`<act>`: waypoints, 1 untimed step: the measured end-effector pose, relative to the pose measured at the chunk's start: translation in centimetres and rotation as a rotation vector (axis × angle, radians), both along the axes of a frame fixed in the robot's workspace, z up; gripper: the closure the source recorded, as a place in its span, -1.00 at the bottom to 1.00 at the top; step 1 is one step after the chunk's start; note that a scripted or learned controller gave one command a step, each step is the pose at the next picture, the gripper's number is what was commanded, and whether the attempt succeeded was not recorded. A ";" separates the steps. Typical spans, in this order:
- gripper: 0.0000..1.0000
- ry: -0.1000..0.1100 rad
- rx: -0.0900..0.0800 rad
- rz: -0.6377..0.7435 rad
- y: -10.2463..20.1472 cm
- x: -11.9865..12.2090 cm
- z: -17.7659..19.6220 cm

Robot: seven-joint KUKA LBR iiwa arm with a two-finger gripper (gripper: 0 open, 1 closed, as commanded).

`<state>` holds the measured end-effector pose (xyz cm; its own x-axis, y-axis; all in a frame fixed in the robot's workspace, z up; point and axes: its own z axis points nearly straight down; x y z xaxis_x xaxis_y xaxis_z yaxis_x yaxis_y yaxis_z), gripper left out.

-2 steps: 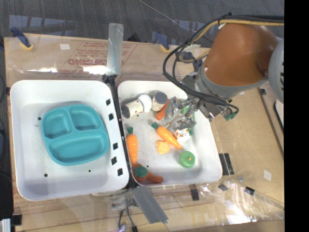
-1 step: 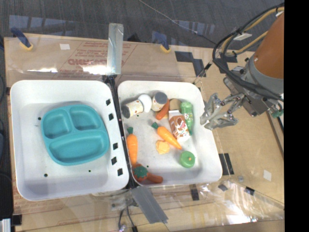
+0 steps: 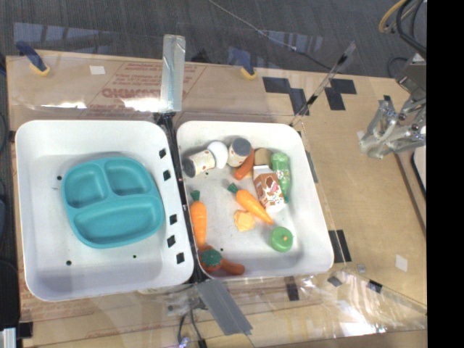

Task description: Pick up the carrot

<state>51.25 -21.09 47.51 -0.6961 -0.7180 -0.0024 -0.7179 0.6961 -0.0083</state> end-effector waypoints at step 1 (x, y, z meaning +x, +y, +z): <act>1.00 0.014 0.007 0.195 0.4 3.0 -11.7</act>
<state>54.26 -20.65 35.82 -0.5434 -0.8395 0.0005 -0.8395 0.5434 0.0073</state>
